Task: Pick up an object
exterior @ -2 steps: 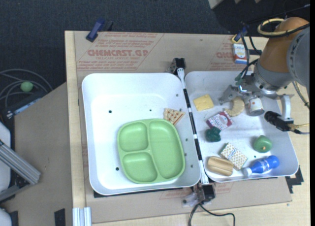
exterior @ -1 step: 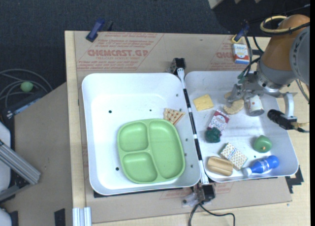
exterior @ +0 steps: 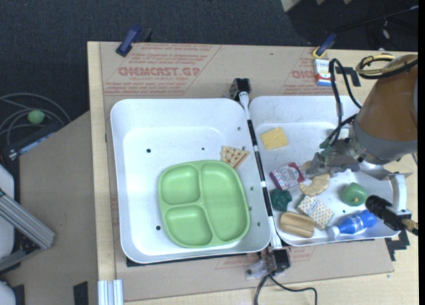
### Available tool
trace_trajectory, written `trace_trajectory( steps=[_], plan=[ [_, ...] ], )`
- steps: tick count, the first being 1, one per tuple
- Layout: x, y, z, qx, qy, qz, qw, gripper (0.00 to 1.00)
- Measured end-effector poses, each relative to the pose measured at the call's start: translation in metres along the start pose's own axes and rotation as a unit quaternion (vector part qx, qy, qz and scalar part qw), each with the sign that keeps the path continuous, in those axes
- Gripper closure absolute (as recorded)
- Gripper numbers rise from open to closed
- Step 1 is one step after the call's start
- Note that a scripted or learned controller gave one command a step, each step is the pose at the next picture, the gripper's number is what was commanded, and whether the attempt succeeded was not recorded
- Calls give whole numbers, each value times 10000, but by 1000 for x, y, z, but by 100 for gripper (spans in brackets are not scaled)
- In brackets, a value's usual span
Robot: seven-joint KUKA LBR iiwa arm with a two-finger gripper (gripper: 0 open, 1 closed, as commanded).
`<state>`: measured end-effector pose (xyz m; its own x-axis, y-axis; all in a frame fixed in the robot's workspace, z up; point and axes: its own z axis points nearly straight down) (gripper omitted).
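Reaching down into the right bin point(exterior: 292, 105), the gripper point(exterior: 323, 162) hung over the toys. Whether it was open or shut could not be seen. A tan cookie point(exterior: 319, 184) lay just under it, a red packet point(exterior: 286, 177) beside it.

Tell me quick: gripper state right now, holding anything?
Gripper: down in the right bin, over the round cracker; grip state cannot be told, and nothing is seen held.
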<state>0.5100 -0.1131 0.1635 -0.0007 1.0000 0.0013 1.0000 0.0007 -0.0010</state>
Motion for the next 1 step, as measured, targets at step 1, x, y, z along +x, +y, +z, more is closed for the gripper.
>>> trace_trajectory(
  steps=[1],
  plan=[
    [82, -5, -75, -11, -1, -8, 10000, 100]
  ],
)
